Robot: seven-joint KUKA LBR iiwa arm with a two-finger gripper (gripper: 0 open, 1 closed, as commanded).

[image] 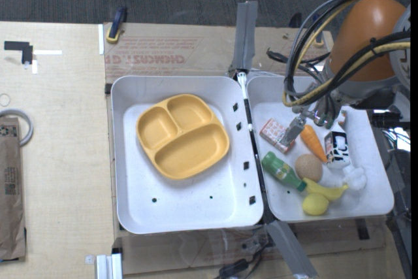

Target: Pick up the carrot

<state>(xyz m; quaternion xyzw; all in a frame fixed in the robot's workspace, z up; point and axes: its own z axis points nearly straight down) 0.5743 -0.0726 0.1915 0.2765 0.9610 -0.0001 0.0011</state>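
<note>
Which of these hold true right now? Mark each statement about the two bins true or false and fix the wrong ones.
1. The yellow divided plate lies in the left bin. True.
2. The carrot lies on the plate. False: it lies in the right bin, beside the end effector.
3. The green bottle lies in the right bin. True.
4. The lemon sits at the right bin's far edge. False: it sits near the front edge, by the banana.
5. The end effector hangs over the left bin. False: it is over the right bin.
</note>
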